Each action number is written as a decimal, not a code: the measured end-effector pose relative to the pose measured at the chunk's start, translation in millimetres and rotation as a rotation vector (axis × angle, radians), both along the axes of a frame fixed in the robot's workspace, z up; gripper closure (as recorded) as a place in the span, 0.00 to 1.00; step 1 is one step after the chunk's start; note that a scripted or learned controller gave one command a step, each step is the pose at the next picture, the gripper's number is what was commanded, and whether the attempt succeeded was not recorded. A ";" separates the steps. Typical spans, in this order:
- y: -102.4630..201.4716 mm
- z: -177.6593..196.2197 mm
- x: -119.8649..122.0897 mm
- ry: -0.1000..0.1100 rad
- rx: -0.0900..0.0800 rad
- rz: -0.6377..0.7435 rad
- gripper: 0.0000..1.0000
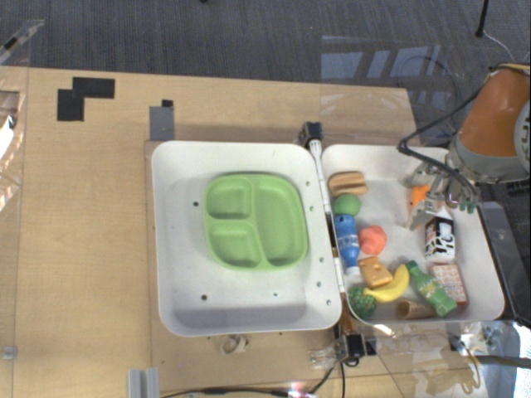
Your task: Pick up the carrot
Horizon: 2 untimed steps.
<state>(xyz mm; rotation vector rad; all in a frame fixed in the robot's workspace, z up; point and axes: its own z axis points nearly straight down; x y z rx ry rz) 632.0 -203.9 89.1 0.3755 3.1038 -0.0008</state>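
Carrot [420, 194] sits in the right bin [485, 247], upper area, orange end poking out just left of the claw [437, 191]. Claw is down over it, right at it; can't tell if it's apart or clamped, metal parts blur together. Cow-print carton [440, 237] just below the claw. Green divided plate [253, 221] in the left bin [178, 247] on the desk [75, 247].
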 end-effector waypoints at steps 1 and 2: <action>1.1 14.6 4.3 -0.013 -0.003 0.006 1.00; -1.0 48.5 26.6 0.000 0.002 -0.158 1.00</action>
